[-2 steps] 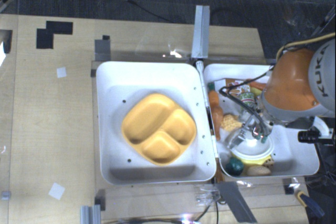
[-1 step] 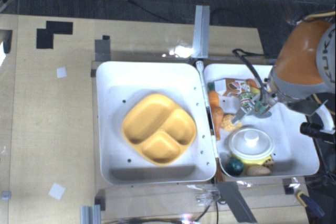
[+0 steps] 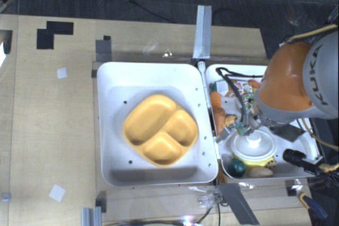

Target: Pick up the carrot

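1. Hand (image 3: 244,125) sits low in the right bin (image 3: 304,169), near its left wall about mid-length, under the grey-and-orange arm (image 3: 288,82). Can't tell how it is set or whether it has hold of anything; the wrist and cables hide it.
2. Carrot (image 3: 215,100) lies in the right bin against the left wall, toward the far left corner. Orange, elongated, running roughly along the wall. It sits just left of and beyond the hand; contact not evident.
3. Clutter close by: a brownish item (image 3: 228,120) just beside the carrot's near end, a white-and-yellow lidded pot (image 3: 255,146) toward the bin's near edge, a dark green ball (image 3: 236,167) in the near left corner.
4. Left bin (image 3: 114,82) holds a yellow sectioned plate (image 3: 159,128) in its middle.
5. Handling, my guess: toy carrot, light, stiff, smooth skin so a bit slippery. Tapered, so it may squirt out if pinched near the tip.
6. Best grip is probably across the thick middle, closing crosswise to its length. The wall leaves little room for the wall-side finger.
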Motion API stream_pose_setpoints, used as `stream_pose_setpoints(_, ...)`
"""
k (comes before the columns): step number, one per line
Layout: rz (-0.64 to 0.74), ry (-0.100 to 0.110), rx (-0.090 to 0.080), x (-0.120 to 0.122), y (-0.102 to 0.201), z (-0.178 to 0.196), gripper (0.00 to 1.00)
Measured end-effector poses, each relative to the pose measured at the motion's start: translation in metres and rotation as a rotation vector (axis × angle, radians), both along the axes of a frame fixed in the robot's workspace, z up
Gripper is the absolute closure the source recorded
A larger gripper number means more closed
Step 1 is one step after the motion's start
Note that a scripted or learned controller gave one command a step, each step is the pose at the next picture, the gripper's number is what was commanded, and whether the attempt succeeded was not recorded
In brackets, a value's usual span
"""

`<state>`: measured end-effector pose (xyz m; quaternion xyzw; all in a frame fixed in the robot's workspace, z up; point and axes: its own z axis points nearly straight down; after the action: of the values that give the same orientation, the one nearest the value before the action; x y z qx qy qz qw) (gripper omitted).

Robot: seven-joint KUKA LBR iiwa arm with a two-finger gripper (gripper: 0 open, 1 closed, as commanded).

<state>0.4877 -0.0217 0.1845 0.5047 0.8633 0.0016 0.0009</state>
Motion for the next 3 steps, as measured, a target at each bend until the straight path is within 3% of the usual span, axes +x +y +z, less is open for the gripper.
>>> stream_pose_setpoints(1,-0.140,-0.002,-0.001,0.039,0.002,0.000,0.00)
stream_pose_setpoints(2,-0.349,-0.008,-0.001,0.082,-0.078,-0.096,0.00)
stream_pose_setpoints(3,-0.338,-0.014,0.001,0.085,-0.076,-0.084,1.00)
